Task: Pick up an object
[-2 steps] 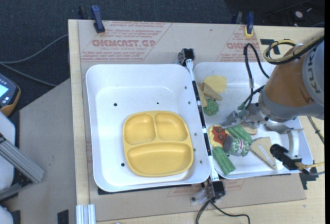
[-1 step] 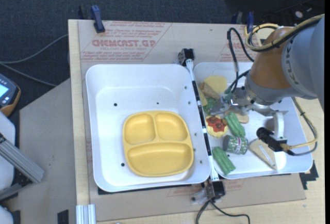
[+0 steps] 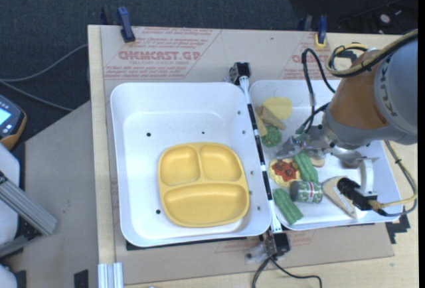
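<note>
Reaching in from the right, the grey arm point(image 3: 392, 91) with its orange band point(image 3: 355, 104) bends low over the right bin point(image 3: 292, 86), and its hand point(image 3: 304, 143) sits down among the small things crowded along that bin's left side. Whether the hand is released or clenched cannot be told from this angle, and nothing can be seen grasped in it. Just to the hand's left lies a leafy green piece point(image 3: 271, 138), close against the wall shared with the left bin point(image 3: 179, 107). Beyond that, toward the far end of the right bin, rests a pale yellow piece point(image 3: 277, 108). On the near side of the hand a long green piece point(image 3: 306, 166) lies at a slant, touching or nearly touching a red and yellow piece point(image 3: 284, 170) to its left. Nearer still, a small can point(image 3: 307, 192) lies on its side, with a flat green piece point(image 3: 287, 206) just beside it toward the bin's near left corner and a beige piece point(image 3: 337, 198) on its right. The left bin holds a yellow divided plate point(image 3: 202, 184), lying flat with its three compartments up, set toward the near right part of the bin. Both bins rest side by side on the bench point(image 3: 166, 54), whose brown top carries red print, and two blue clamps point(image 3: 124, 22) grip its far edge.
</note>
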Motion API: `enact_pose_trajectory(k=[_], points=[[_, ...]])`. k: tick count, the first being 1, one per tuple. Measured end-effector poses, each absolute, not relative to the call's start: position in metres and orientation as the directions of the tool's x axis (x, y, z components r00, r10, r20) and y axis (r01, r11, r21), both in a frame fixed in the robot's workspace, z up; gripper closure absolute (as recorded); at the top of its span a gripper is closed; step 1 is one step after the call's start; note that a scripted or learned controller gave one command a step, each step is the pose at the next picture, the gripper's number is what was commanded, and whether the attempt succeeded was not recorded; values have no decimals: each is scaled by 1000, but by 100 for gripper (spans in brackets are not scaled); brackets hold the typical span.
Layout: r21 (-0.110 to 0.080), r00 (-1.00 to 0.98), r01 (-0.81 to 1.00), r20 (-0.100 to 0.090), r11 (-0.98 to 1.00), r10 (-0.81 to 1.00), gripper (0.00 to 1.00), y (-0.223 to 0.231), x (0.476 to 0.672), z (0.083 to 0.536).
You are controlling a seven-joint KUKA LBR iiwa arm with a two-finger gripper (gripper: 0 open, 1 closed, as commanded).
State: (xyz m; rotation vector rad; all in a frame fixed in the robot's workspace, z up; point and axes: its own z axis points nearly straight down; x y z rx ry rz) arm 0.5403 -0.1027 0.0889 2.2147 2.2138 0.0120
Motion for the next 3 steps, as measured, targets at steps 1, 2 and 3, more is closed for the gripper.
enact_pose_trajectory(k=[1,2,3], points=[[13,-1,1000,-1,1,1000,0,-112,525,89],[18,0,1000,-5,0,1000,100,-113,527,100],[12,-10,1000,2,10,1000,100,-39,560,190]])
